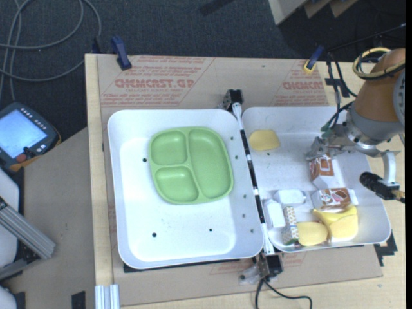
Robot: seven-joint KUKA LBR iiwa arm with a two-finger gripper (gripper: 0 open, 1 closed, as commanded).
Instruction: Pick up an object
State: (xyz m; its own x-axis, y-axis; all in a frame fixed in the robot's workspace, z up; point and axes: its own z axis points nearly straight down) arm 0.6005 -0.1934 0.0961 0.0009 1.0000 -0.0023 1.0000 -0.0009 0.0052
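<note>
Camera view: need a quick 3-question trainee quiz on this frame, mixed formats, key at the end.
1. True or false: the green divided plate lies in the left bin.
2. Multiple choice: where in the right bin is the lone yellow piece? A) near corner, among the packets B) far end, close to the divider between the bins C) under the arm
3. Fill in: the gripper sits just above a ____-and-white packet.

Key: 1 true. 2 B. 3 brown.
</note>
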